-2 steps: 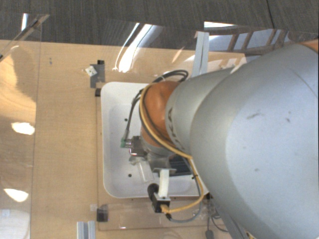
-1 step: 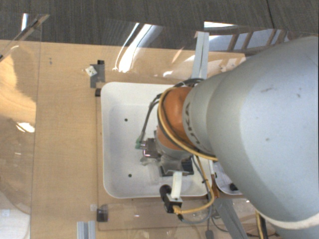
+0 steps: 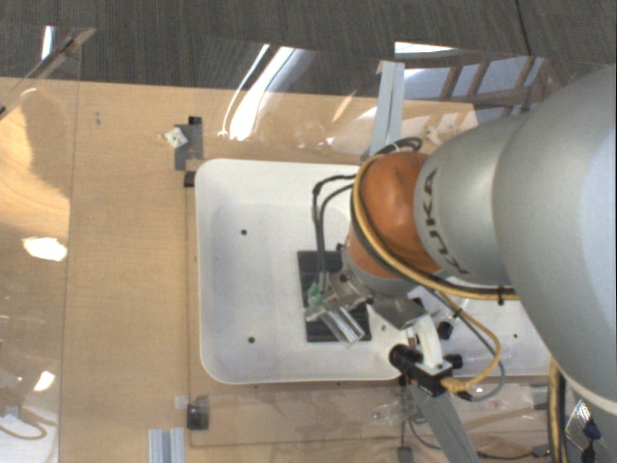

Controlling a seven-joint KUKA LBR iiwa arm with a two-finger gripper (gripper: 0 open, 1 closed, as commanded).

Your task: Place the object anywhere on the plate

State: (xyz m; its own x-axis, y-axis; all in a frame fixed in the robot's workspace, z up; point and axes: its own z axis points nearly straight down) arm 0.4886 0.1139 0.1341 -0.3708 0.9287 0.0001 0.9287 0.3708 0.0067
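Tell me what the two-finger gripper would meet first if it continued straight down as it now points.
Probably the dark square plate on the white bin's floor: the two-finger gripper hangs directly over it. Depth is unclear.

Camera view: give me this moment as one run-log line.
arm: low over white bin | gripper: above dark plate | object: green item at gripper, grasp unconfirmed | placement: not confirmed

We count one white bin (image 3: 231, 258) at frame centre, one grey arm (image 3: 521, 220) from the right, one orange band (image 3: 390, 215), one gripper (image 3: 333, 316), one dark plate (image 3: 323, 292) under it, two small black clamps (image 3: 190, 148) at the bin's left corners.
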